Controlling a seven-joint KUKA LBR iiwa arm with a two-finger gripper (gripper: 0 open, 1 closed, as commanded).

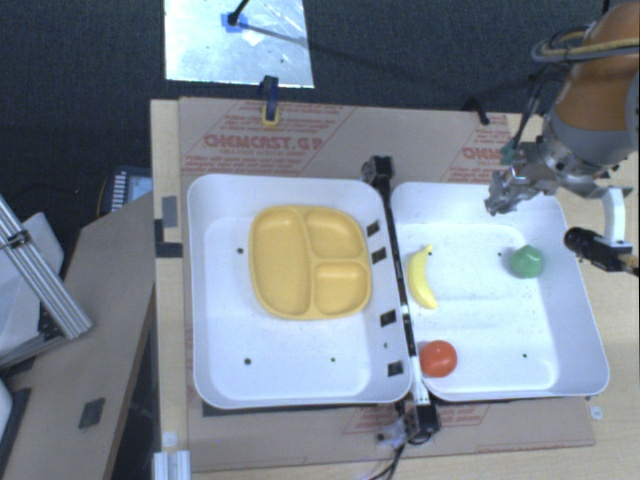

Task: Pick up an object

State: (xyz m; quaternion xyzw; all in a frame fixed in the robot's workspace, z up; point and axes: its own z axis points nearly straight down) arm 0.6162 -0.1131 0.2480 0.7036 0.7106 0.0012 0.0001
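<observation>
1. Overhead, the arm (590, 88) slants in from the upper right; its pincer (500, 200) hangs over the right bin's (560, 368) upper edge; grip state: cannot tell.
2. Banana (422, 278), green object (525, 261) and orange ball (437, 358) lie in that bin.

Two white bins (300, 393), one yellow tray (308, 262), one banana (422, 278), one orange ball (438, 359), one green object (525, 261).
</observation>
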